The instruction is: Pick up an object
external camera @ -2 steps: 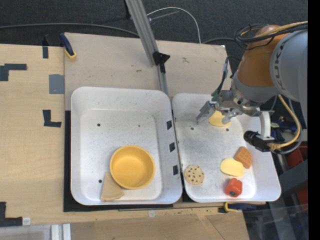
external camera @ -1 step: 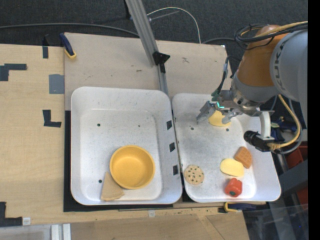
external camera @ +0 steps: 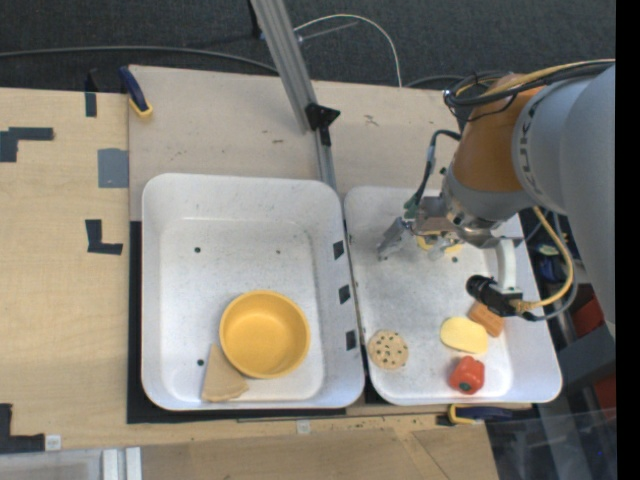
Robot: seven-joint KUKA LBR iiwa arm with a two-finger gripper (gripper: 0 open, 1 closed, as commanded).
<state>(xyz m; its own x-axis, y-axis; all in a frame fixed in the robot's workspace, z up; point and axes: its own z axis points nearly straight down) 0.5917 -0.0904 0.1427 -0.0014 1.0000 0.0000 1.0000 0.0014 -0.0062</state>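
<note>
Camera view: arm comes in from the right w/ its end effector (external camera: 398, 236) low over the far-left part of the right bin (external camera: 400, 388), fingers spread apart and nothing between them, so prob. lined up for a descent rather than a lift. Pickable items sit well apart from it along that bin's near side — cookie (external camera: 387, 349), yellow piece (external camera: 465, 335), orange block (external camera: 487, 320), red piece (external camera: 466, 374) — loosely scattered, so each leaves room for a grasp. Left bin (external camera: 160, 268) holds a yellow bowl (external camera: 264, 333) upright at near centre w/ a tan wedge (external camera: 222, 380) touching its near-left rim; both bins sit side by side on the desk (external camera: 60, 268).
</note>
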